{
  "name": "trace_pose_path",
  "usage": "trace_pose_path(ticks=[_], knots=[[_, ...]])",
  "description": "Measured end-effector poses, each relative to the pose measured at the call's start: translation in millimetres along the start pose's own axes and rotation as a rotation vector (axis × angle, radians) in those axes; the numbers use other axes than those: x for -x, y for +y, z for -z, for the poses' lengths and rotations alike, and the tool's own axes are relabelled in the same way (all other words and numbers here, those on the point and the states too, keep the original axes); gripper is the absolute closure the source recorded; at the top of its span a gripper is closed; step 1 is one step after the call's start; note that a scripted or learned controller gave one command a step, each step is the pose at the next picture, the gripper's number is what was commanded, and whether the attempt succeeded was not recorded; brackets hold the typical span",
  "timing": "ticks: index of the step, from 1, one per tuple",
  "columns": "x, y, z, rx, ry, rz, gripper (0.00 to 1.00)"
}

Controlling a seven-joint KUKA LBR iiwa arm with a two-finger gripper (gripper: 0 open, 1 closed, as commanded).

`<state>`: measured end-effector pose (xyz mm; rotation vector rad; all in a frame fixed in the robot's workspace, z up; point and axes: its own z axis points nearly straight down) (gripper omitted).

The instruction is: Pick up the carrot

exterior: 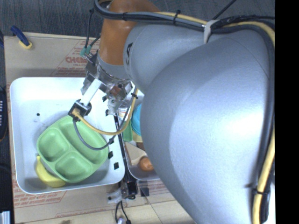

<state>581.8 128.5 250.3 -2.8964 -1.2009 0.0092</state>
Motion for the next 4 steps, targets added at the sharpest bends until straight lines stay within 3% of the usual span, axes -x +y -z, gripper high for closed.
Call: trace_pose_path(ticks=[1,2,3,4], knots=[[-36,-3,-51,0.005,-0.006,-0.334,0.0],[20,-23,-3,-0.003,-0.004,-0.147,0.0],[10,-65,-156,0.0,-0.006,-0.321,0.0],[26,-30,22,0.005,0.007,-0.446,0.0]])
